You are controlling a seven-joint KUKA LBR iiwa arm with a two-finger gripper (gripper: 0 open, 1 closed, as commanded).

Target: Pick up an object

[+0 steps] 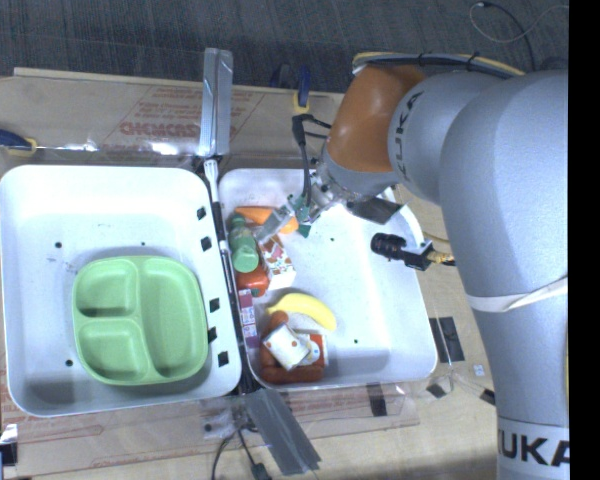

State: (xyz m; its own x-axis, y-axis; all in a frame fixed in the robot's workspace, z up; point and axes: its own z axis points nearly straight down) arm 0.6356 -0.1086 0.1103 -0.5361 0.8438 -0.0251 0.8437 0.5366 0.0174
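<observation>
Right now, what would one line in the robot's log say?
phase: reaching | end effector: low in right bin, over pile by left wall | nearest: orange item, green bottle | banana: untouched | green tray: left bin

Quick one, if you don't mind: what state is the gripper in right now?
Gripper: low in the right bin, at the top of the object pile; open or closed cannot be told, and no object shows between its fingers.
</observation>
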